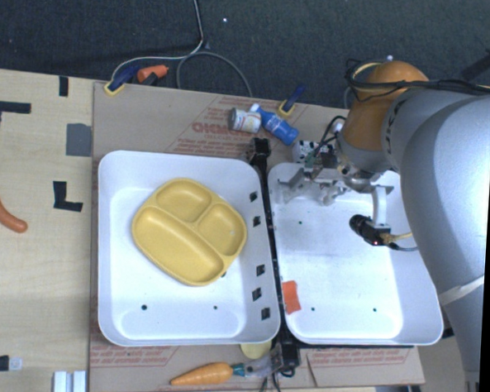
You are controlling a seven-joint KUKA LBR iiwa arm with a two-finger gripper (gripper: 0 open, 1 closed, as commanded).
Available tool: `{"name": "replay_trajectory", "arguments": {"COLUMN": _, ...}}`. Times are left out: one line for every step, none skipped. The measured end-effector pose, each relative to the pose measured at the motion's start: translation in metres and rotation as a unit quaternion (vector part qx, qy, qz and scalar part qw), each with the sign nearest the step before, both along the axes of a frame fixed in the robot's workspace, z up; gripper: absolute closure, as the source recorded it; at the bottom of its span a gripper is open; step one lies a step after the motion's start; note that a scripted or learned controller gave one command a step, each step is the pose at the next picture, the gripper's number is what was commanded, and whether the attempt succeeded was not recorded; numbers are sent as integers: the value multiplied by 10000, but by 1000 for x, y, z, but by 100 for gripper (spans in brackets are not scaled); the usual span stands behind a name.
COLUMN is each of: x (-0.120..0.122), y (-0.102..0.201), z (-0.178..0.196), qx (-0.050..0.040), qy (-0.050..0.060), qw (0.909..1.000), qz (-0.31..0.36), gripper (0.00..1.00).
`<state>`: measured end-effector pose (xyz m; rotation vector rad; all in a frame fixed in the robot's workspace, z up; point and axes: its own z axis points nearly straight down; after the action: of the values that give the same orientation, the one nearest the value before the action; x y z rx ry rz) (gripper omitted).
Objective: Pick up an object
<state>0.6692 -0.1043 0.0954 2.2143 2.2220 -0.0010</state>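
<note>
My gripper [313, 185] hangs over the far left corner of the right bin [345, 321], under the orange band of the arm. Nothing shows in its grasp. A small orange block [290, 297] lies against the right bin's left wall, well nearer the front than the gripper. In the left bin [118, 307] a yellow divided plate [191, 229] lies flat, apart from the gripper.
Behind the bins lie a white and blue bottle [263, 122] and two clamps [136, 75]. A carrot [205, 373] rests in front of the bins. A sausage [5, 212] lies far left on the bench. The grey arm [444, 187] covers the right bin's right side.
</note>
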Motion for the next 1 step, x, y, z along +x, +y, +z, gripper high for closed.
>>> {"name": "replay_trajectory", "arguments": {"x": -4, "y": -11, "z": -10, "qx": 12, "qy": 5, "qw": 10000, "qz": -11, "gripper": 0}}
